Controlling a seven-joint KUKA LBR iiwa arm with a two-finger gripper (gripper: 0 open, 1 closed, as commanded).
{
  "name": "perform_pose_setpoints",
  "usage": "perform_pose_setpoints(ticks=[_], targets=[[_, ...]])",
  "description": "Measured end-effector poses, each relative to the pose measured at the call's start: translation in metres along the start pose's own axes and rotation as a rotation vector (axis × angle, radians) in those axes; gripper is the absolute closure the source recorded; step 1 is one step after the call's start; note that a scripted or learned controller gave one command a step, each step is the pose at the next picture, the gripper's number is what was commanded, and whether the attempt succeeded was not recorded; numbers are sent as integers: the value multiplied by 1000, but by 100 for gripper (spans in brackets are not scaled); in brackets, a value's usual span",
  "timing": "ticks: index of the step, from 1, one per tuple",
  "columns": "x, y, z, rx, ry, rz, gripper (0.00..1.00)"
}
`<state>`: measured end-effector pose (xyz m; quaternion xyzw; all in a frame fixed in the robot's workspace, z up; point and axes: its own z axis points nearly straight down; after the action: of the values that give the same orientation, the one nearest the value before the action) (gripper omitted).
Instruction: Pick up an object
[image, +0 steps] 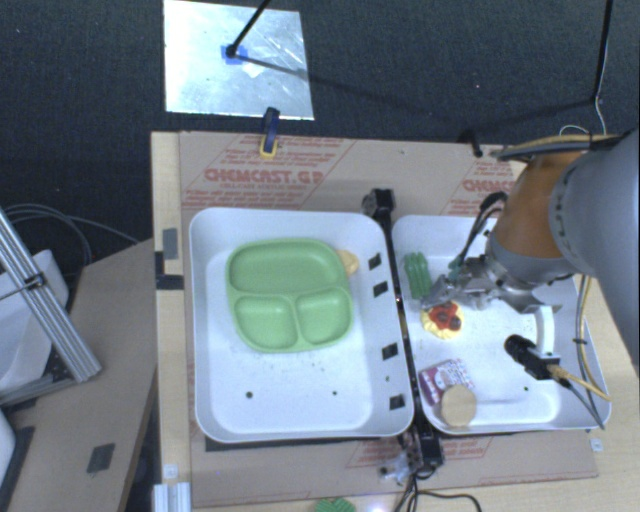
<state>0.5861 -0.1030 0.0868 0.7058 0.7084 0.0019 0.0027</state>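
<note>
The arm reaches in over the right bin (575, 405), its jaws low beside a yellow-and-red toy (442, 319); I can't tell whether they are spread or pressed together. A green piece (416, 271) lies just behind, a round tan disc (458, 405) and a maroon packet (446, 378) nearer the front. A green divided tray (290, 294) sits in the left bin (210, 400).

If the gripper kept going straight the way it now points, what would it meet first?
Probably the yellow and red toy: the gripper points down-left in the right bin, with the green object beside it. Depth is unclear.
</note>
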Motion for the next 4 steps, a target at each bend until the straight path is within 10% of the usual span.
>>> perform_pose_setpoints(ticks=[1,2,3,4], targets=[[-1,3,-12,-5,1,-3,100],[-1,2,-11,-3,0,-4,0],[5,-59,3,12,3,4,0],[5,-55,-9,3,1,2,100]])
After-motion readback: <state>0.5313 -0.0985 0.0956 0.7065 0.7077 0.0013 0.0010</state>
